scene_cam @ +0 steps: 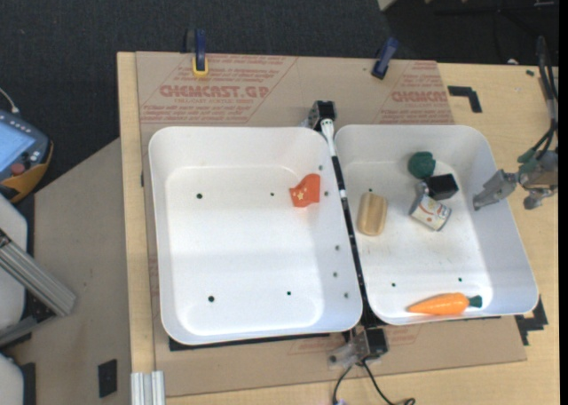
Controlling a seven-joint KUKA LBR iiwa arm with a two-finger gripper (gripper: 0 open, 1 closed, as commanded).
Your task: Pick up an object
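The gripper (499, 188) hung at the right bin's (508, 257) far edge, too small to tell its opening, holding nothing visible, with the nearest object, a small box (431, 213), lying just to its left.

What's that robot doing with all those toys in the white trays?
The robot is meant to pick something up, but it holds nothing yet. Its gripper sits at the right edge of the right tray. That tray holds a toy carrot, a tan block, a green ball, a black cube and a small box. The left tray holds an orange-red toy.
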